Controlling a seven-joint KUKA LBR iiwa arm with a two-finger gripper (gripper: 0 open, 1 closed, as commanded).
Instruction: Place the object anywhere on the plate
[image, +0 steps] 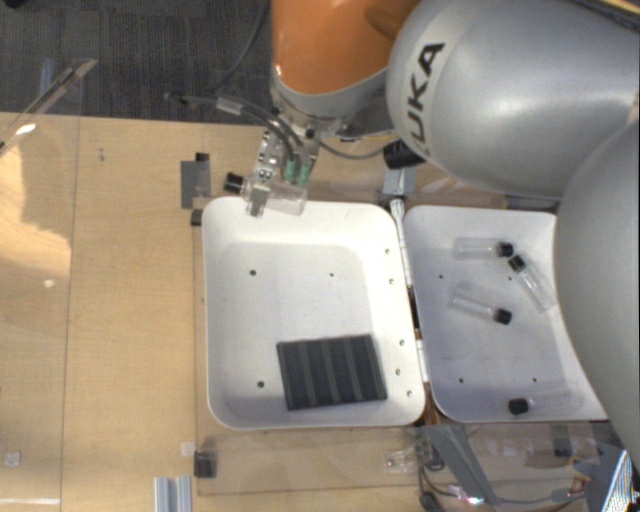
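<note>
Looking down at a slant on a wooden bench (110, 300) with two shallow white bins side by side. In the left bin (230, 300), toward its near right part, a dark ribbed plate (330, 372) lying flat, slightly askew, with nothing on it. In the right bin (560, 370), three clear tubes with black caps: one (485, 247) near the far edge, one (527, 278) just beside it and angled, one (480, 308) toward the middle. Near the front edge of that bin, well apart from the tubes, a loose black cap (517, 406).

Reaching in from the right and across the top, the grey arm (500, 90) with its orange band. Below the band, the gripper (272, 190), hanging over the far left corner of the left bin, well apart from the plate. Translucent and cluttered there, with a bit of green; open or closed, cannot tell. Just at its left side, touching or nearly so, a small black-capped piece (234, 183), much like the tubes' caps; held or not, cannot tell. Beside that, on the bench, a small dark bracket (196, 182).
</note>
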